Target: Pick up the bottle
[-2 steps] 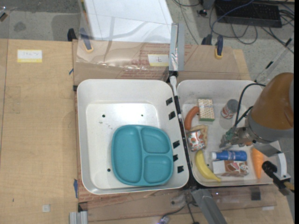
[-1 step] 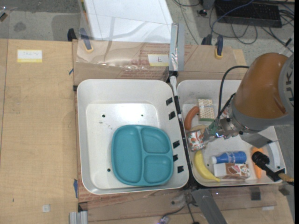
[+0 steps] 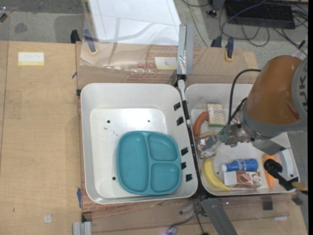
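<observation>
At the right bin's [image 3: 288, 156] lower middle you find the bottle [image 3: 240, 166], lying on its side. Its long axis runs roughly 9 to 3 o'clock, white cap toward 9, blue body toward 3. A banana [image 3: 212, 176] lies just beside the cap end at about 8 o'clock, and a brown packet [image 3: 243, 179] touches the bottle's lower flank at 6 o'clock.

The gripper [image 3: 230, 137] hangs above the bin's centre, under the arm's [image 3: 274, 99] orange band. From the gripper, the bottle lies at about 5 o'clock, near but apart. You cannot tell from this view whether the gripper is spread or closed; nothing is seen between its tips, so treat the bottle as not held.

Judgement: the coming move turns on this offset. You should expect a short shift toward 5 o'clock, with the closing line set across the bottle's long axis, that is 12 to 6. The packet crowding the 6 o'clock flank may obstruct one side.
</observation>
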`<act>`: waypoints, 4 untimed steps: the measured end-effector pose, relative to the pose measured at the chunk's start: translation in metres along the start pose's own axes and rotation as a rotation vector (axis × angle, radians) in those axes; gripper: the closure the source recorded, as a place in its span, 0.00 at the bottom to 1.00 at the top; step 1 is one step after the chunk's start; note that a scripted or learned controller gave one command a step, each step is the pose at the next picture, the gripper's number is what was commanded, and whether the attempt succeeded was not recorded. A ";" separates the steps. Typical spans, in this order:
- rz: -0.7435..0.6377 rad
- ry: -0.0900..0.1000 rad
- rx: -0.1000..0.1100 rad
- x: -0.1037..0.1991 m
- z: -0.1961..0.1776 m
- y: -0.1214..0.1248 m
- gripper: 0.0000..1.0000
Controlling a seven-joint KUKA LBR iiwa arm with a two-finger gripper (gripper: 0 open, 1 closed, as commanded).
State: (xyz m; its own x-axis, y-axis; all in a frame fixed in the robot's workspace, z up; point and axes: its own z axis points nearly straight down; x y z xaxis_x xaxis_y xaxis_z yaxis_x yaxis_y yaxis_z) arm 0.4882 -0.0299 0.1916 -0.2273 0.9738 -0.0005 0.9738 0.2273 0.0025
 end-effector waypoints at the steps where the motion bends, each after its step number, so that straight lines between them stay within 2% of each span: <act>1: -0.060 0.001 0.002 -0.058 0.010 -0.031 0.00; 2: -0.122 -0.001 -0.001 -0.075 0.100 -0.039 0.00; 3: -0.114 -0.007 -0.012 -0.080 0.088 -0.037 1.00; 4: -0.107 -0.001 -0.001 0.038 -0.093 -0.012 1.00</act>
